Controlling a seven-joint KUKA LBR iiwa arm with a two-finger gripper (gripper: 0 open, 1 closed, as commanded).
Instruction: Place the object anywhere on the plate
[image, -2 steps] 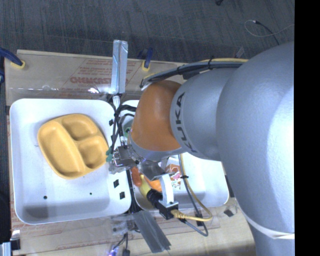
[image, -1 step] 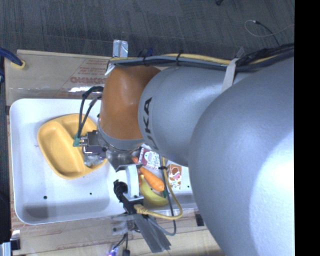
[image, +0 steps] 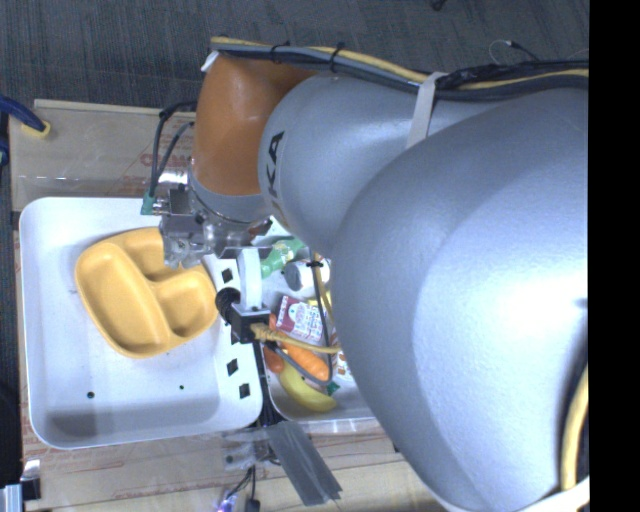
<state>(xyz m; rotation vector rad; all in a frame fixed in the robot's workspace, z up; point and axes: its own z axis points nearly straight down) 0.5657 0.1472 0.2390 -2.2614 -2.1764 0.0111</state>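
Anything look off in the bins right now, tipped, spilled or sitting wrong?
Nothing spilled. The yellow divided plate lies flat in the left bin, turned at an angle to the walls, with the gripper over its upper edge. In the right bin, the banana, carrot and a small carton sit jumbled, partly under the arm.

You are looking down at a pale wooden bench (image: 100, 130) that is carrying two shallow white bins side by side. The left bin (image: 50, 380) is lying in plain sight; the right bin (image: 300, 418) is sitting touching it, mostly hidden beneath the arm.
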